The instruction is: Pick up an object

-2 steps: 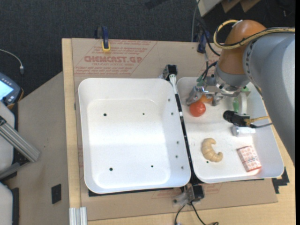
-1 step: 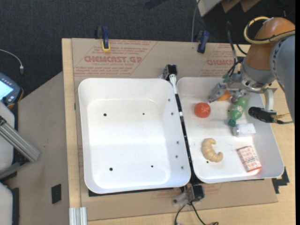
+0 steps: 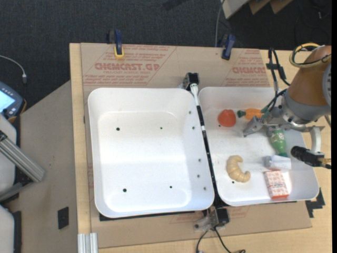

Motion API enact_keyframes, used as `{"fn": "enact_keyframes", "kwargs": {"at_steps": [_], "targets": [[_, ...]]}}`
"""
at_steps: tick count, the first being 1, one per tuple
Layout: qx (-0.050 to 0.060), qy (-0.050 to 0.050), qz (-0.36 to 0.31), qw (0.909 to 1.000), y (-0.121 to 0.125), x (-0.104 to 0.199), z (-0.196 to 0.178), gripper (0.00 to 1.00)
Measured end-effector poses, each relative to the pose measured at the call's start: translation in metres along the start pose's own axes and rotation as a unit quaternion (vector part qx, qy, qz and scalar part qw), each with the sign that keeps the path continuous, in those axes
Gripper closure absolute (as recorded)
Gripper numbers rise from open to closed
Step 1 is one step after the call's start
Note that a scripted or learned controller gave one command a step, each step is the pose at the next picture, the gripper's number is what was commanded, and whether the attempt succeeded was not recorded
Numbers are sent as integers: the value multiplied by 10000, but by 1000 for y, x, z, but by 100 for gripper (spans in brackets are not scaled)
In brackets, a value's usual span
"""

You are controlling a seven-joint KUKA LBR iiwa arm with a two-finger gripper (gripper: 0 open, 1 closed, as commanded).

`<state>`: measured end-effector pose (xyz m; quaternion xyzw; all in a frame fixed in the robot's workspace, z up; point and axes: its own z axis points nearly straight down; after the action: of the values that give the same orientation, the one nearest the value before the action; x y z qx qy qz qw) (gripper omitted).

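The end effector (image 3: pixel 261 122) hangs low over the right bin (image 3: pixel 231 191), at the end of the grey arm (image 3: pixel 310 91) with its orange band that comes in from the right side of the view; whether it is spread or pressed together cannot be told from this slant, and nothing can be seen pinched in it. Just to its left, toward the divider between the bins, lies a red tomato (image 3: pixel 227 118). Right at its upper edge sits a small orange carrot-like piece (image 3: pixel 253 112) with a green end, very close to or touching the metal of the end effector; contact cannot be confirmed. Just below and to its right a green bottle (image 3: pixel 278 140) lies partly under the arm's wrist. Farther toward the near rim, a tan croissant (image 3: pixel 238 169) lies down and to its left, and a red-and-white printed box (image 3: pixel 277 184) lies down and to its right, with a grey-white packet (image 3: pixel 277 162) just above that box. Well to the left of the end effector is the left bin (image 3: pixel 105 157), on the same brown worktop (image 3: pixel 158 62) clamped at its far edge by two blue clamps (image 3: pixel 117 39).
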<state>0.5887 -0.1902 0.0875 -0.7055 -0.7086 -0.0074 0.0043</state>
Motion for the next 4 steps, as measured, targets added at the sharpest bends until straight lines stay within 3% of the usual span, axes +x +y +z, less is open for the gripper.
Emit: {"fn": "enact_keyframes", "kwargs": {"at_steps": [1,2,3,4], "targets": [[70,77,-57,9999,-60,-11,4,0],[-10,-91,15,10000,-110,5,-124,0],[19,-73,-11,10000,-101,91,9,0],[9,-93,30,10000,-73,39,3,0]]}}
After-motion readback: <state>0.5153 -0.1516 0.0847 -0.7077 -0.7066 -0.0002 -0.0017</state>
